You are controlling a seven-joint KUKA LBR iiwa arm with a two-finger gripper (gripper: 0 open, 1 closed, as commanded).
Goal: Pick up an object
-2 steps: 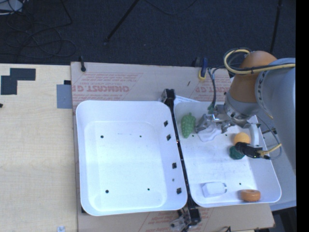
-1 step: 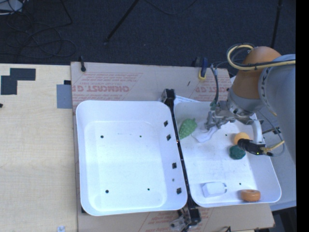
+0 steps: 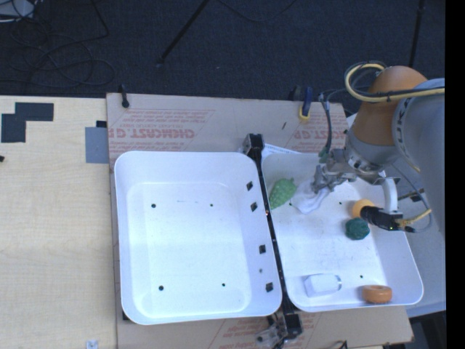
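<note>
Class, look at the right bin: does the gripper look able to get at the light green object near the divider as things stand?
Probably yes. The gripper hangs over the right bin, just right of the light green object. Nothing lies on top of that object; a whitish item sits between them, low in the bin.

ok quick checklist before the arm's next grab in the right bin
1. Gripper positioned over the right bin: ok.
2. Finger state readable: cannot tell.
3. Object held between fingers: cannot tell; a white crumpled piece lies right below the gripper.
4. Nearby target free: ok, light green object sits apart near the divider.
5. Other targets unobstructed: ok, dark green ball, orange disc, white block lie separate.
</note>
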